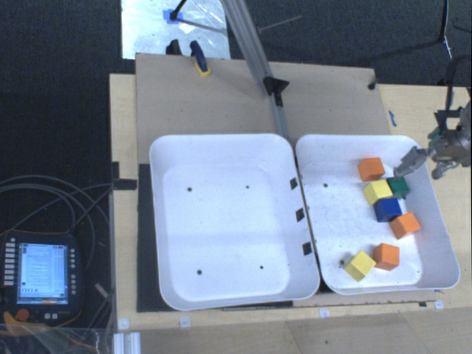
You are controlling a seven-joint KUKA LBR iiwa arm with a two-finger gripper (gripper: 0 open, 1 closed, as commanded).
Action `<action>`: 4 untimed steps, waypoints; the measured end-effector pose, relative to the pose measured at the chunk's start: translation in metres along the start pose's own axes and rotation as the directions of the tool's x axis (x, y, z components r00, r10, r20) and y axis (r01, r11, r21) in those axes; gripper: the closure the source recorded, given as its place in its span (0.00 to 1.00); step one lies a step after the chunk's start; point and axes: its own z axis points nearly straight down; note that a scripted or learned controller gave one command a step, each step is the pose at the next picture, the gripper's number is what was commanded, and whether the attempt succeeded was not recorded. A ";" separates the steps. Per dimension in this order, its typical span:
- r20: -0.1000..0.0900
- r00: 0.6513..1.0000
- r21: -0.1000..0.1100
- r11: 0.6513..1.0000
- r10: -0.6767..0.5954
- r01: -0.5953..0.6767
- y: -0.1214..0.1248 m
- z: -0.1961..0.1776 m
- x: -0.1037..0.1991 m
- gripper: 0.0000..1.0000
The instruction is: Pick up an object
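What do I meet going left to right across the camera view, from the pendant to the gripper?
Teach pendant → left white bin → right white bin → lower yellow block → lower orange block → gripper at the right bin's far right rim.

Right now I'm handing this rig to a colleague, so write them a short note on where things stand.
Pincer: at the right bin's upper right rim, a finger reaching toward the green block; nothing visibly held.
Blocks, all in the right bin: orange, yellow, green, blue, orange, orange, yellow.
Done: no pick yet.
Left: grasp one block and lift it.
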 end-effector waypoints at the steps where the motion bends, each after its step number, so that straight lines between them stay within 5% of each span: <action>1: -0.002 1.000 0.003 1.000 0.000 0.000 0.001 0.062 0.004 0.00; 2: -0.001 1.000 0.001 1.000 0.001 -0.001 -0.007 0.109 0.000 0.00; 3: 0.001 1.000 -0.006 1.000 -0.002 0.002 -0.005 0.095 0.000 1.00; 4: 0.003 1.000 -0.010 1.000 -0.003 0.003 0.001 0.030 0.001 1.00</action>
